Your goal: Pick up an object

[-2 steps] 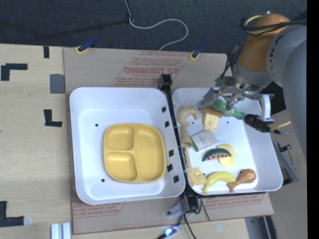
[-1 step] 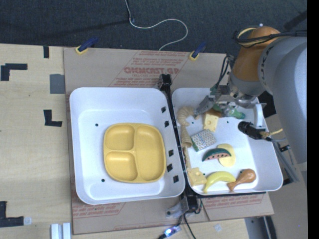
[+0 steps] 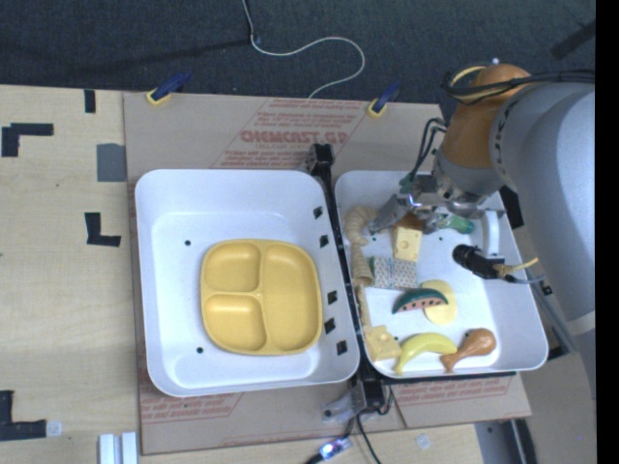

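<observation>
Taking the right bin (image 3: 527, 341) as the landmark: along its near edge lie a chicken drumstick (image 3: 470, 346), a banana (image 3: 424, 347) just left of it, and a pale cheese block (image 3: 381, 341) at the near left corner. Farther in, a watermelon slice (image 3: 423, 301) rests near the middle, with a grey mesh square (image 3: 391, 273) to its left. Beyond that, a cheese wedge (image 3: 407, 244) sits just under the gripper (image 3: 423, 211), which hangs over the bin's far part; how wide it stands cannot be told. Left of this bin, the other bin (image 3: 160, 259) holds a yellow divided plate (image 3: 261, 296).
</observation>
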`<state>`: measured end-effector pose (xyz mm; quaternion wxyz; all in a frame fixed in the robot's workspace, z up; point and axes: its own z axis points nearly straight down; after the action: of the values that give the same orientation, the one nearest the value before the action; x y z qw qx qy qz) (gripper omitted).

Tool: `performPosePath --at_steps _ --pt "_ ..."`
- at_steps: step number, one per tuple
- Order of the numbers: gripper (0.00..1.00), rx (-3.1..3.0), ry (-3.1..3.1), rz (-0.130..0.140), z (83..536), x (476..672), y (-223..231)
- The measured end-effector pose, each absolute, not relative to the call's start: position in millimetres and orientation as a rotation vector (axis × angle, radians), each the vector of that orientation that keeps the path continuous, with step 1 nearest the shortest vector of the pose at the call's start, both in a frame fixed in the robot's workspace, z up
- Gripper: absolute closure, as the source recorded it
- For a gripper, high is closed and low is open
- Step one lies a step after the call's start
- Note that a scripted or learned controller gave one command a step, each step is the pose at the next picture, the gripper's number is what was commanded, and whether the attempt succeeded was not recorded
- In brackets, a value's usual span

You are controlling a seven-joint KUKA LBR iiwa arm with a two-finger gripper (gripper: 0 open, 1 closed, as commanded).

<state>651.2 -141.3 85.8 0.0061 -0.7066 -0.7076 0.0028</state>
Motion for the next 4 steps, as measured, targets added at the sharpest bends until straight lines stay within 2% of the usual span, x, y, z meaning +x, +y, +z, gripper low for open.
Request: performPosePath --at_steps 1,3,4 --pt "1.0 -2.22 -2.228 0.002 98.0 653.6 -142.9" --pt "1.0 -2.223 -2.226 -0.004 207.1 658.5 -140.7" --pt "1.0 -2.22 -2.224 -0.001 225.4 659.0 -140.0"
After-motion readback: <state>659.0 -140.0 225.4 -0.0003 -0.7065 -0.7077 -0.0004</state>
